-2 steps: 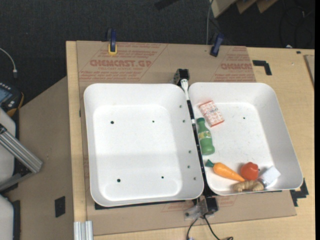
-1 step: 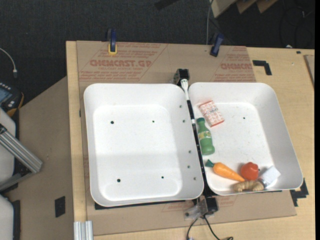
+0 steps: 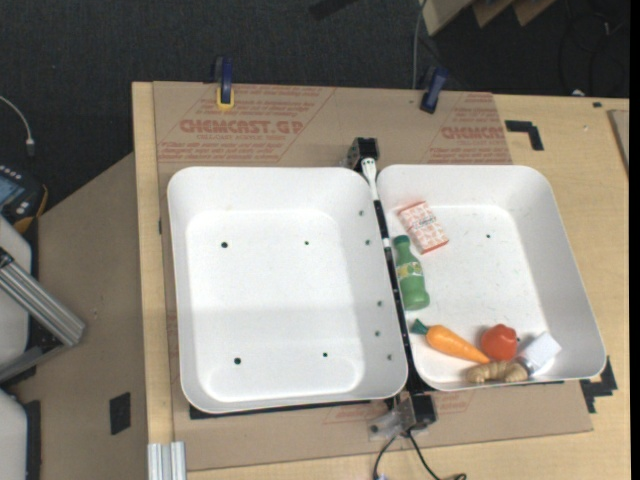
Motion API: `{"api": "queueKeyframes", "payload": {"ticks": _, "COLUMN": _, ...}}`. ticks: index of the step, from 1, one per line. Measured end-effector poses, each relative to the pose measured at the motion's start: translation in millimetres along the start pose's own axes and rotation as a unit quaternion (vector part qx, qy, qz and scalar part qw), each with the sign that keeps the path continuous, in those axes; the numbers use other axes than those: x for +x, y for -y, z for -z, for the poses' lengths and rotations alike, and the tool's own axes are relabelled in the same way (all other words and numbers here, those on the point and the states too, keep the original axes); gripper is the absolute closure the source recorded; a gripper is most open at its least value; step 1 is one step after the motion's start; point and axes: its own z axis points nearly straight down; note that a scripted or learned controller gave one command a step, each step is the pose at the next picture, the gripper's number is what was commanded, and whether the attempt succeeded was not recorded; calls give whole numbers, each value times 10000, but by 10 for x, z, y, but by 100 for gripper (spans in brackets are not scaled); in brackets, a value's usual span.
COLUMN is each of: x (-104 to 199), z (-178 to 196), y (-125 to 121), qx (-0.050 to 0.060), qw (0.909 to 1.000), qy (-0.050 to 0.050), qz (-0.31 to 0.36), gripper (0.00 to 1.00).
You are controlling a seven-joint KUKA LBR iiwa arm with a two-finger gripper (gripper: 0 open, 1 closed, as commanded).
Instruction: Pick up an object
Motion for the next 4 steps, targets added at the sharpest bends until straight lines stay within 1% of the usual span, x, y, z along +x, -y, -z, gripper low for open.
{"api": "queueKeyframes", "payload": {"ticks": 4, "x": 13, "z": 438, "y": -29, "qx": -88, "qw": 9999, "qy": 67, "qz": 18, "gripper": 100}}
